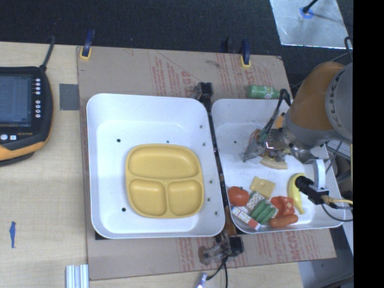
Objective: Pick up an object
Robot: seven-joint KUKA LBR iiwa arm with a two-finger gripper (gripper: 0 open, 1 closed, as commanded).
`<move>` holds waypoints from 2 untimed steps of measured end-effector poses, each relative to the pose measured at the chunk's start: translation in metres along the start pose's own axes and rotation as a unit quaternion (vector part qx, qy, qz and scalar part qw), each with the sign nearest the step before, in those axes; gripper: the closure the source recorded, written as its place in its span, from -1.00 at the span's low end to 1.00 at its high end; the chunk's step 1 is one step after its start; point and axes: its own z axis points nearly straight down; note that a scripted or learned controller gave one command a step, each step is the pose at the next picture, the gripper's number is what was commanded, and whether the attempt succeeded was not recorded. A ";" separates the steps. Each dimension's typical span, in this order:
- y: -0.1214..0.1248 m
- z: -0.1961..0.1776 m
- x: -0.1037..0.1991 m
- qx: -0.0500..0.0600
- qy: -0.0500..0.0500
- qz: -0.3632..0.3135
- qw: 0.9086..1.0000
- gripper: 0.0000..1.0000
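Note:
In the right bin [231, 122] my gripper [259, 149] hangs low over the bin's middle, reaching in from the right. Below it lie several toy foods: a tan cracker-like block [262, 186], a red tomato [238, 196], a green piece [261, 212], a red pepper [283, 206], a yellow banana [294, 192], a small red and white box [245, 217] and a pale flat piece [277, 164] right by the gripper. I cannot make out anything held.
The left bin [102, 161] holds a yellow sectioned tray [163, 180]. A green object [261, 92] lies on the cardboard behind the right bin. A black and orange teach pendant [21, 113] rests at the far left of the bench.

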 end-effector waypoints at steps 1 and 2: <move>0.062 0.001 -0.011 0.003 0.001 0.000 1.000 -1.00; 0.060 -0.008 -0.012 0.009 0.003 0.000 1.000 1.00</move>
